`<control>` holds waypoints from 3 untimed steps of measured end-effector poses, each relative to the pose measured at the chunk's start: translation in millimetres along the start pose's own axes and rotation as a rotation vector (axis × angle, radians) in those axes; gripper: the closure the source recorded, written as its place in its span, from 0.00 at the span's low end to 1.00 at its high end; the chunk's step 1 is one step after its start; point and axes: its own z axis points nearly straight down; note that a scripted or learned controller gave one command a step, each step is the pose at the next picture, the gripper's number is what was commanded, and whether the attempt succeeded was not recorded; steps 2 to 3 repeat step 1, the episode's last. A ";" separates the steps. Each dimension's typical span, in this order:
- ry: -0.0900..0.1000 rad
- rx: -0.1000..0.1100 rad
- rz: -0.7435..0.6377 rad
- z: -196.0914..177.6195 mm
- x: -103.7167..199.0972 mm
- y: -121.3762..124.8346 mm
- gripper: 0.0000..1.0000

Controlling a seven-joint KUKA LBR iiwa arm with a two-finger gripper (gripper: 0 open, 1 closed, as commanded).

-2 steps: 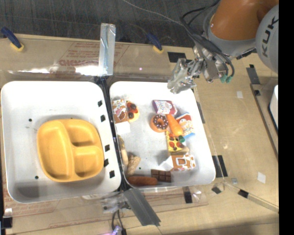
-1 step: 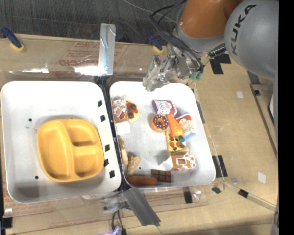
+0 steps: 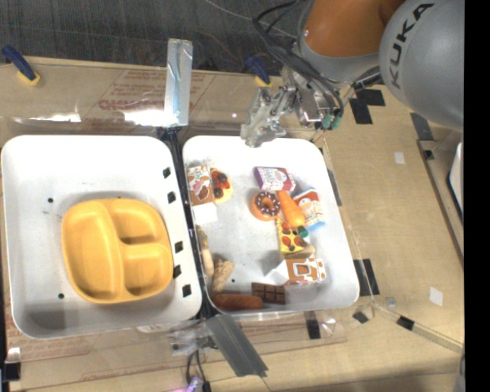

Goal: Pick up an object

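Note:
My gripper [image 3: 260, 127] hangs over the far rim of the right bin [image 3: 237, 231], fingers pointing down and slightly apart with nothing between them. Below it in that bin lie several toy foods: a pizza-print card [image 3: 206, 184], a chocolate donut [image 3: 266, 204], a purple packet [image 3: 272, 177], an orange carrot [image 3: 291, 211], a white carton [image 3: 310, 208], a small house-shaped box [image 3: 305, 269], a chocolate bar [image 3: 269, 292], a sausage [image 3: 236, 301] and a bread stick [image 3: 205, 251].
The left bin [image 3: 33, 178] holds a yellow divided tray [image 3: 117, 249]. A strip of silver tape [image 3: 179, 80] stands at the seam behind the bins. Cables and black tape marks lie on the bench to the right.

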 end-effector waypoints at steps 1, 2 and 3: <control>-0.003 0.001 -0.003 -11.1 -1.2 0.6 1.00; -0.003 0.001 -0.003 -11.1 -1.2 0.6 1.00; -0.003 0.001 -0.003 -11.1 -1.2 0.6 1.00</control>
